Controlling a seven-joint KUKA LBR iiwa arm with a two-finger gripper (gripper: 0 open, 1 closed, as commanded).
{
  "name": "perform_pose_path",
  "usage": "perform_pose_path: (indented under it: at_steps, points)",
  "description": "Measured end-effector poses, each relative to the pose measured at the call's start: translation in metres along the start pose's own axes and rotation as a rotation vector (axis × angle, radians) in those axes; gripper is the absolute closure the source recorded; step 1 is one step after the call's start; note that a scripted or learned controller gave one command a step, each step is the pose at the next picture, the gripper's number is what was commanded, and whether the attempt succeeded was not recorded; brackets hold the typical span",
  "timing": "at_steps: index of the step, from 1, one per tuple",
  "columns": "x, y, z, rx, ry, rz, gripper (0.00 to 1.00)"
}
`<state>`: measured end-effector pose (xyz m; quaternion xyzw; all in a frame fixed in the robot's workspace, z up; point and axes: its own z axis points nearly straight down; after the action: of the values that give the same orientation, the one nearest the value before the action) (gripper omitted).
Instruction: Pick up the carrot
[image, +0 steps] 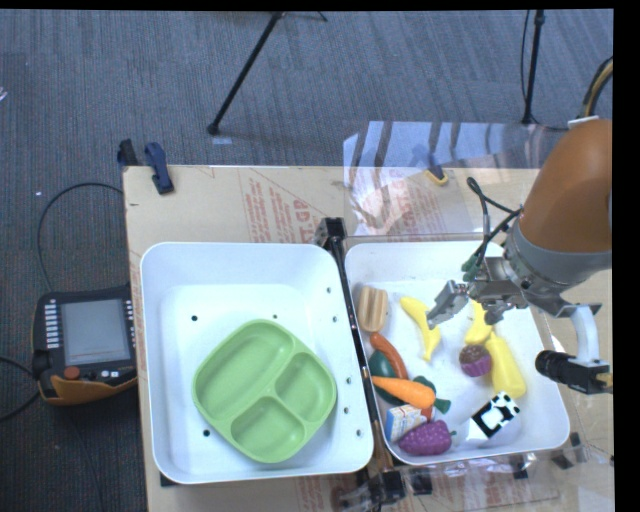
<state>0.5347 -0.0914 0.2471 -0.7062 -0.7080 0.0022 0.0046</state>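
**A:** Where is the carrot (404, 390) now?

**B:** You can see it lying in the right bin (545, 425), near the left wall, low down. A reddish toy sits just above it, and purple grapes (427, 436) lie just below.

**A:** Has the gripper (468, 303) got it?

**B:** No. The gripper hangs higher up in that bin, by the yellow bananas (420, 322), apart from the carrot. Its fingers are spread and nothing is between them.

**A:** So what is left?

**B:** Almost all of it, I think. You need to move over the carrot, go down, squeeze and lift.
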Motion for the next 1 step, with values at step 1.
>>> perform_pose_path:
  at_steps: [1]
  points:
    - [0.0008, -0.0633, 0.1389, 0.014, 0.004, -0.063, 0.0]
